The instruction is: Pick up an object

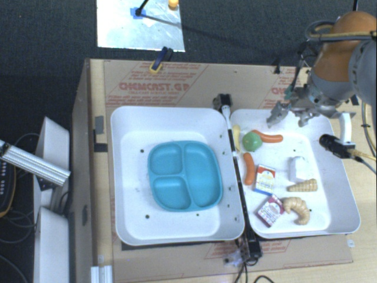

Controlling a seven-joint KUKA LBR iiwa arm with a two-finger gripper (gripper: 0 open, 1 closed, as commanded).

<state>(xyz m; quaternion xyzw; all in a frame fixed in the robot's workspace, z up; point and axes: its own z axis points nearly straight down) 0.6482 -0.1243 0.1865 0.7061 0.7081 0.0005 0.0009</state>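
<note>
Left bin (pixel 126 158): blue divided plate (pixel 184 175) in the centre. Right bin (pixel 341 214): gripper (pixel 291 115) over the far edge, fingers spread, nothing between them. Croissant (pixel 297 208) near front edge, hot dog (pixel 249 168) by left wall, green ball (pixel 253 140) toward far-left corner.

I am looking down on a tabletop (pixel 177 78) that is wearing a brown cardboard sheet with red lettering printed across it. Dark carpet (pixel 47 46) is spreading beyond it on the far side and to the left. A shiny silver sheet (pixel 126 22) is lying on that carpet, catching the light, with a small yellow ball (pixel 173 3) sitting on it. At the left edge, a metal rail (pixel 35 163) is slanting over pale boxes (pixel 50 217).
</note>
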